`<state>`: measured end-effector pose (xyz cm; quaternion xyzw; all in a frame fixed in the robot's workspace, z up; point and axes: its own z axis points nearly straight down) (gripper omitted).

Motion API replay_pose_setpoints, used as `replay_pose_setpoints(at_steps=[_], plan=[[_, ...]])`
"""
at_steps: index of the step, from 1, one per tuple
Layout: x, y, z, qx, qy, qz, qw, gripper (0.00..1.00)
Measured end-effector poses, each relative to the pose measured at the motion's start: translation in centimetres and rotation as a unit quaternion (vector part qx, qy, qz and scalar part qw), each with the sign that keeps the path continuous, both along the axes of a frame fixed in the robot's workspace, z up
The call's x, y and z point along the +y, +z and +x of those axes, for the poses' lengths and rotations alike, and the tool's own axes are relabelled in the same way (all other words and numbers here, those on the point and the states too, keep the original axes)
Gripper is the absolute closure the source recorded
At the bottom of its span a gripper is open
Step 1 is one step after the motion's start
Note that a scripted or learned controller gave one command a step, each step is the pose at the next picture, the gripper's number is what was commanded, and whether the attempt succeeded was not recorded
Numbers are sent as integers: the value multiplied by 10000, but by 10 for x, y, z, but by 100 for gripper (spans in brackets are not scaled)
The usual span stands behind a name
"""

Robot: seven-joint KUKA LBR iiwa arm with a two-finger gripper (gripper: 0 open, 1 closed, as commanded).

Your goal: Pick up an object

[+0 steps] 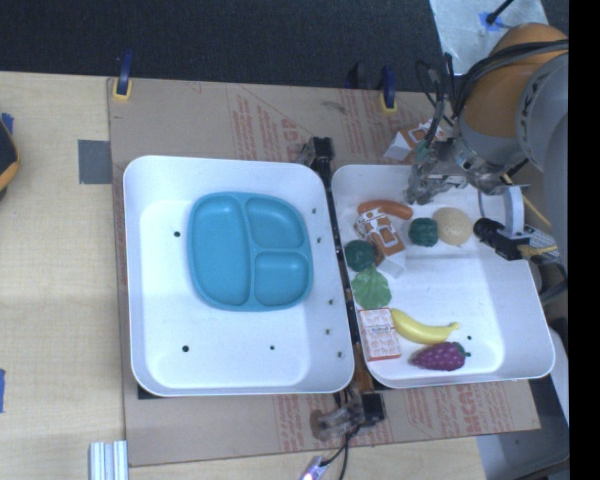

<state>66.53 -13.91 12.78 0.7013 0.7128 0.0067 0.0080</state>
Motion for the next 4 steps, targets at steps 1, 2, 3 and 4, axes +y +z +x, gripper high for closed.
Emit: replay_pose_setpoints(at_steps=[1,2,3,4], plan=[[0,0,0,3,4,1,10000,0],[11,-23,-6,101,-58,7,9999,0],[-26,-36,-9,113,-68,8,9999,0],[3,-36,-53,123,-63,6,9999,0]])
